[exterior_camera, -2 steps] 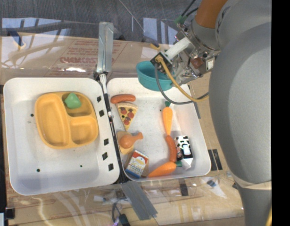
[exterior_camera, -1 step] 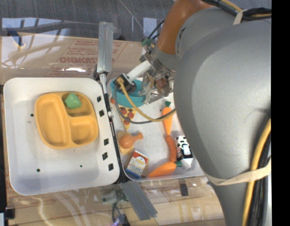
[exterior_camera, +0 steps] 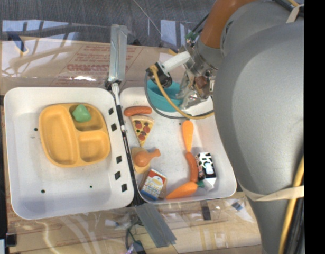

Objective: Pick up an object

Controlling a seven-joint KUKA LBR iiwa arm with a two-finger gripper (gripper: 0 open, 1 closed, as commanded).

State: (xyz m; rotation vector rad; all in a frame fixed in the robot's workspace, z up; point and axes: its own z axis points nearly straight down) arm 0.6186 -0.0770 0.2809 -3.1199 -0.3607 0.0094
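- The left bin (exterior_camera: 25, 189) holds a yellow divided tray (exterior_camera: 62, 142), and a green round toy (exterior_camera: 81, 112) sits in the tray's upper right compartment.
- The right bin (exterior_camera: 167, 136) holds the loose toys, any of which could be the one to pick:
- A teal bowl (exterior_camera: 159, 97) stands in its far corner, partly hidden by the arm.
- A sausage (exterior_camera: 138, 110) lies just beside the bowl, with a pizza slice (exterior_camera: 142, 129) right below it.
- A chicken drumstick (exterior_camera: 143, 156) lies near the bin's left wall.
- A small orange carton (exterior_camera: 154, 184) sits at the near edge, touching or almost touching a carrot (exterior_camera: 181, 190).
- A second carrot (exterior_camera: 187, 134) lies upright in the picture in the middle, with a reddish sausage-like piece (exterior_camera: 192, 165) below it.
- A black-and-white milk carton (exterior_camera: 206, 171) lies against the right wall.
- The gripper (exterior_camera: 189, 97) hangs over the bowl's right side (a yellow cable loops around it), and I cannot tell how it stands or whether anything is in it.
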